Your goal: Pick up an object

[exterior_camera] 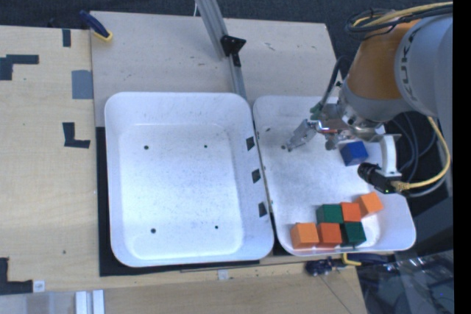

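Note:
My gripper [293,141] hangs over the upper middle of the right bin [294,180], pointing down and to the left, with bare white floor beneath its tip. A blue block [354,152] lies in the same bin just right of the gripper, beside the wrist and apart from the tip. Several orange and green blocks cluster at the bin's near right corner: an orange block [304,234] leftmost, a green block [330,213] behind it, and another orange block [372,202] at the right rim. I see nothing at the gripper's tip.
The left bin [180,180] has a speckled white floor. A slanted metal pole [210,0] runs down to the divide between the bins. Black cables [412,158] loop beside the arm at the right bin's far edge.

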`<state>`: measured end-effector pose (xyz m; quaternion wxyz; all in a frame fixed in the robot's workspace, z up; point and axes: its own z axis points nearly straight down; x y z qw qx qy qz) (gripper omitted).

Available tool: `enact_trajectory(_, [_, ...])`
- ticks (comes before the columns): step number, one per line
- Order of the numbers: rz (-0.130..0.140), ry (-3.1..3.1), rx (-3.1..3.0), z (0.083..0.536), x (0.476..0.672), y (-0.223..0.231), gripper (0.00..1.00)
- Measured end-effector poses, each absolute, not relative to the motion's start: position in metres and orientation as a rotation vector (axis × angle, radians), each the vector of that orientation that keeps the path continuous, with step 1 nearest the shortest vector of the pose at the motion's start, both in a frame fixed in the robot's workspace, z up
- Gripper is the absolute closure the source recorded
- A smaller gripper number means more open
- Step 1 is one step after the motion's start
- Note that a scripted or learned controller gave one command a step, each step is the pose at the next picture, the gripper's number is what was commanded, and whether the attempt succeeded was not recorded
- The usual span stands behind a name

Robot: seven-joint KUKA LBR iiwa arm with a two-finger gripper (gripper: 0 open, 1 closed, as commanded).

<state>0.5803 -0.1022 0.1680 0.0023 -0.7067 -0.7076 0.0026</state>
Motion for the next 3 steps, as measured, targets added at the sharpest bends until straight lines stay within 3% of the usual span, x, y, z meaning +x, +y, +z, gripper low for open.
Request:
enact_trajectory(1, [0.01, -2.217, -2.216, 0.105, 0.572, -0.105, 0.0])
enact_trajectory(2, [0.003, -2.222, -2.216, 0.119, 0.574, -0.103, 1.0])
enact_trajectory(3, [-0.005, -2.226, -2.222, 0.181, 0.573, -0.1, 1.0])
